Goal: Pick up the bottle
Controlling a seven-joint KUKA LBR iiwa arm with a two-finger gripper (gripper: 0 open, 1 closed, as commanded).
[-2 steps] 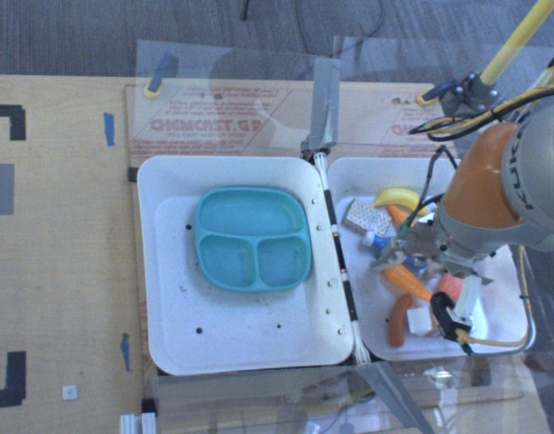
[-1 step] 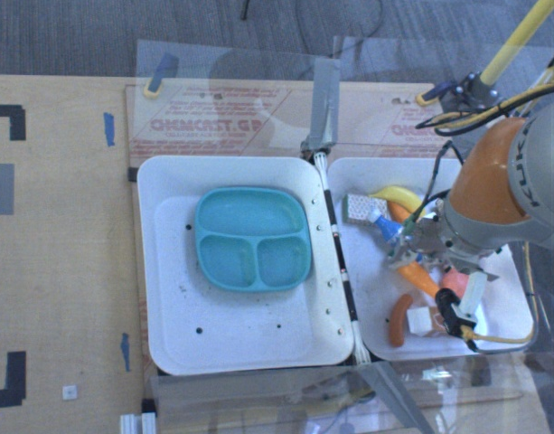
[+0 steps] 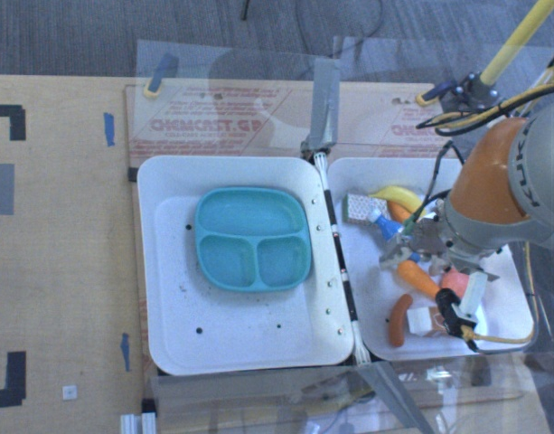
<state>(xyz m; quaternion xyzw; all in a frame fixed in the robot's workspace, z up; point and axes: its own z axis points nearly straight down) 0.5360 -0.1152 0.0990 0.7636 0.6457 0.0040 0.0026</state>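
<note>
The bottle [image 3: 386,227] is a small blue one lying in the right bin [image 3: 511,319], near its upper left, just below a yellow banana [image 3: 396,194]. Its right end is hidden under the gripper. My gripper [image 3: 410,246] hangs low over the middle of the right bin, right beside the bottle and above an orange carrot [image 3: 417,279]. The grey wrist with the orange band [image 3: 489,188] covers the bin's right half. Nothing can be seen held in the gripper.
A teal divided plate [image 3: 253,239] lies in the left bin [image 3: 168,333]. The right bin also holds a grey speckled block [image 3: 359,209], a brown sausage [image 3: 398,320], a small white block [image 3: 419,319] and a pink piece [image 3: 455,281]. The bin divider [image 3: 335,251] runs between them.
</note>
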